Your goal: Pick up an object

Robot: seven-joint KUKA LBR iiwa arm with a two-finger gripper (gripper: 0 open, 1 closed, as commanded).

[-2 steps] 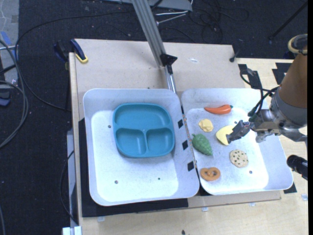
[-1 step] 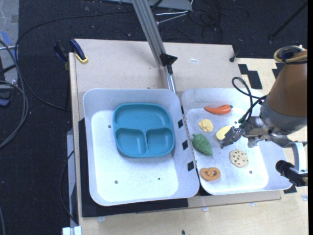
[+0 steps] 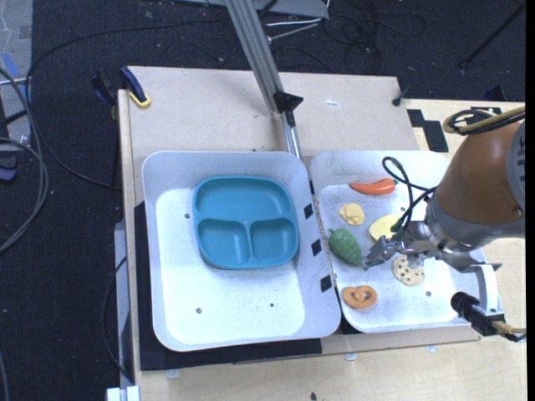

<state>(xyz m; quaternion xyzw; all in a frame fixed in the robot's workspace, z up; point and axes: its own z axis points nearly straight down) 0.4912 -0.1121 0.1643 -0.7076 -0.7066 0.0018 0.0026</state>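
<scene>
The camera view is showing the arm [image 3: 481, 186] reaching into the right bin [image 3: 435, 320] from the right, its gripper [image 3: 383, 251] hanging low among the toy foods. How far it is open cannot be told, and nothing is visibly caught in it. A green broccoli piece [image 3: 344, 246] is lying just beside its tip, a cookie [image 3: 408, 271] and pretzel [image 3: 359, 296] near, a carrot [image 3: 372, 187] farther back. A blue divided plate [image 3: 246, 222] is sitting in the left bin [image 3: 167, 307].
</scene>
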